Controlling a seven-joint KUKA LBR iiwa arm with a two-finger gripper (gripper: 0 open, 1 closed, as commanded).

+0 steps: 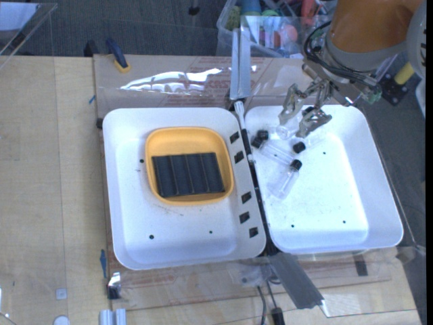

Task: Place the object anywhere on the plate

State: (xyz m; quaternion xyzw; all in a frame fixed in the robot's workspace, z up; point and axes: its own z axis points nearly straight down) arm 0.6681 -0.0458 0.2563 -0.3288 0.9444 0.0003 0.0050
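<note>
A yellow plate lies in the left bin. A black ridged rectangular slab lies flat on it, covering most of its floor. My gripper hangs over the far left part of the right bin, well to the right of the plate. Its metal fingers are spread open and nothing shows between them. Just below the fingertips lie clear plastic pieces with black caps.
Black clips line the divider between the two bins. More clear pieces and a black cap sit near the right bin's far left corner. A box of colourful clutter stands behind the bench.
</note>
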